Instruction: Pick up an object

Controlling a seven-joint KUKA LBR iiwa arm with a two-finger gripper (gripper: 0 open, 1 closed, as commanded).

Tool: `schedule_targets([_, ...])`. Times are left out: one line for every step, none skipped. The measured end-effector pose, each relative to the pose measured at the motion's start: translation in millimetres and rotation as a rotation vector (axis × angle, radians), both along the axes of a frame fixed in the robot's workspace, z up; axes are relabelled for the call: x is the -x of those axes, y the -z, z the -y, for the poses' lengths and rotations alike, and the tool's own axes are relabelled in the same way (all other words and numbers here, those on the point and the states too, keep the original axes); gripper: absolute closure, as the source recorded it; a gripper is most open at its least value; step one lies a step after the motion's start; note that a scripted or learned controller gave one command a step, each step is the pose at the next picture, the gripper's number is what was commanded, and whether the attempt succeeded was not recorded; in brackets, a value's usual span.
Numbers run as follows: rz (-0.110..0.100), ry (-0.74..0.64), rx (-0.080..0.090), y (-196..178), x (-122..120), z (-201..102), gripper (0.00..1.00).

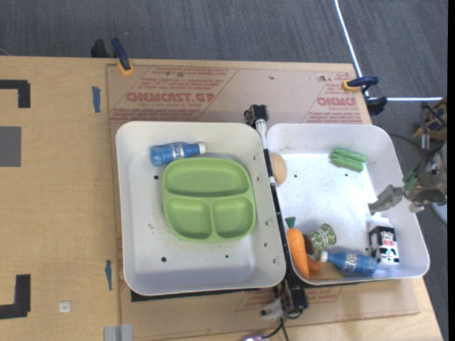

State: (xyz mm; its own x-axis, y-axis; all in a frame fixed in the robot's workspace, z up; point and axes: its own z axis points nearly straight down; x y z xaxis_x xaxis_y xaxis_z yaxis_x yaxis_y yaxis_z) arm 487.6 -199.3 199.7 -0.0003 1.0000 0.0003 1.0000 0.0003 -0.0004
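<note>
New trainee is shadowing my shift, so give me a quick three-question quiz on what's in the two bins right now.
1. True or false: the green divided tray lies in the right bin.
2. Which lies beside the carrot along the right bin's near side? A) blue bottle B) green pea pod C) egg
3. Fill in: the gripper sits over the ____ bin.

Key: 1 false, it is in the left bin; 2 A; 3 right.

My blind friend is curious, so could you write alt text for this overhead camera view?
A robot's tool reaches from the right over the right white bin, which holds green pods, a carrot, a blue bottle and other small items. The left bin holds a green divided plate and another blue bottle.
</note>
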Motion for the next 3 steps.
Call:
schedule_targets([0.002,-0.492,0.000,114,-8,12,0.00])
schedule_targets([0.007,-0.492,0.002,103,-10,12,1.00])
schedule_targets([0.002,0.093,0.001,42,-34,-33,1.00])
